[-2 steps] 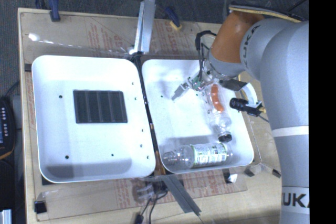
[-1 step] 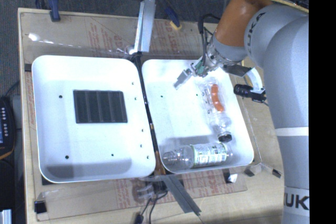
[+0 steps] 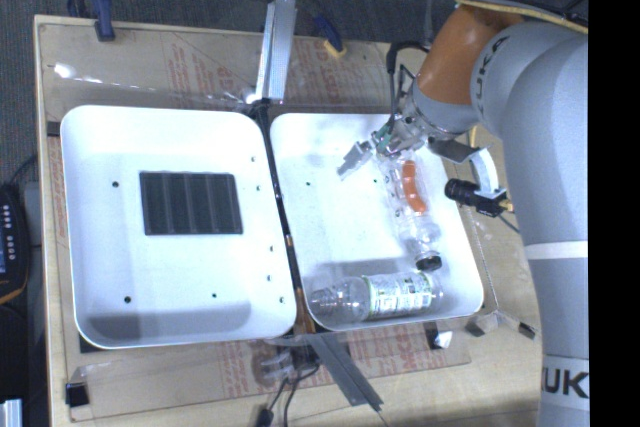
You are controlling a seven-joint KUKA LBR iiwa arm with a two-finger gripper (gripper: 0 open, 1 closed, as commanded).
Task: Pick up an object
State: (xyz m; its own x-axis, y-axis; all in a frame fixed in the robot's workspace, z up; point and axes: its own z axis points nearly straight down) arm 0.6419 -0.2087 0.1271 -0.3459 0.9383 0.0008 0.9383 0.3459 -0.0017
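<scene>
In the right bin (image 3: 330, 215) a clear plastic bottle with an orange label (image 3: 411, 203) lies lengthwise along the right side, its black cap toward the front. A second clear bottle with a pale printed label (image 3: 378, 296) lies crosswise against the front wall. My gripper (image 3: 367, 153) hangs low over the back of the right bin, just left of the orange-label bottle's far end. I see nothing held in it. The grey arm with its orange band (image 3: 455, 55) comes in from the right.
The left bin (image 3: 100, 295) holds a dark ribbed rectangular block (image 3: 190, 203) near its middle. A metal bar (image 3: 276, 45) rises at the back between the bins. Blue clamps (image 3: 102, 15) grip the bench's back edge.
</scene>
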